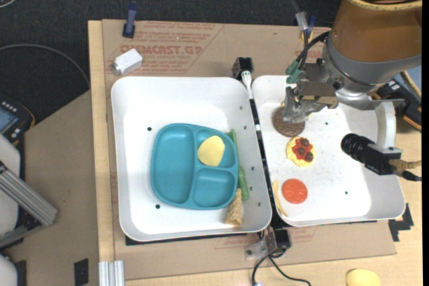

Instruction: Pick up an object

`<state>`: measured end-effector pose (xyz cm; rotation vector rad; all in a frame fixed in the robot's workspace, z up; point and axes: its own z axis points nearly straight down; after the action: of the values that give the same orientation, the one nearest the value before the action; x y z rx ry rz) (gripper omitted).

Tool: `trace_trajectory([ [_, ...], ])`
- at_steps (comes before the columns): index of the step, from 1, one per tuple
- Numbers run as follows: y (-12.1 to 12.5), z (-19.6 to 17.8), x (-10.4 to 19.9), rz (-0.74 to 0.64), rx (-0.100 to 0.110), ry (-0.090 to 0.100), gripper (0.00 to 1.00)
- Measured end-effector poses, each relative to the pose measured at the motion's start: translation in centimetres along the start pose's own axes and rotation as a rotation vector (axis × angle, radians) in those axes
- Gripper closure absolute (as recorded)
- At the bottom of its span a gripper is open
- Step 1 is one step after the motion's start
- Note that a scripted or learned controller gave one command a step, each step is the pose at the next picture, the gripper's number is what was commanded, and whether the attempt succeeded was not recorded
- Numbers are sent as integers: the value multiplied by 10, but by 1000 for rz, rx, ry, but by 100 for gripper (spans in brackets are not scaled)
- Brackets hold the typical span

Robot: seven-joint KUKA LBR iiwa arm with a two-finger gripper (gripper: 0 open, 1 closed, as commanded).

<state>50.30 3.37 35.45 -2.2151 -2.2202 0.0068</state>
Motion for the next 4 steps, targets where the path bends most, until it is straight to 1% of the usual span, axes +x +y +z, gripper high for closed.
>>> trace_trajectory([
  [1,11,-104,48,-4,-21,2,100],
  [2,-26,24,69,1,5,-2,100],
  [3,-23,96,-11,4,-2,0,100],
  [4,-24,131,-52,7,0,0,100],
])
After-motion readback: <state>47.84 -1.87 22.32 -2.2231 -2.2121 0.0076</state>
